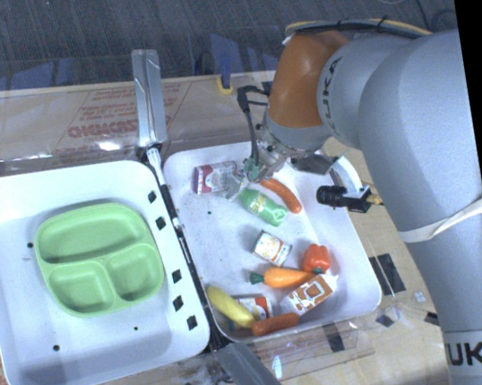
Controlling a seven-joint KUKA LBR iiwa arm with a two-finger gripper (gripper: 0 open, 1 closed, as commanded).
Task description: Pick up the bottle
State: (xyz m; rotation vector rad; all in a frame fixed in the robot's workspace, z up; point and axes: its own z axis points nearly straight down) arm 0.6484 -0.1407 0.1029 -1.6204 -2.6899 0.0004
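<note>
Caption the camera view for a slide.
Tool low over the right bin, beside the green bottle.

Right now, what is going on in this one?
The arm's gripper is down in the right bin, at its far end just above the green bottle. The bottle lies on the bin floor beside a sausage. The left bin holds a green divided tray.

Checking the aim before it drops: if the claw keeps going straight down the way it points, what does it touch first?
Most likely the green bottle, lying just below the claw in the right bin. The red and white packet and the orange sausage lie close beside it, and depth is hard to judge.
</note>
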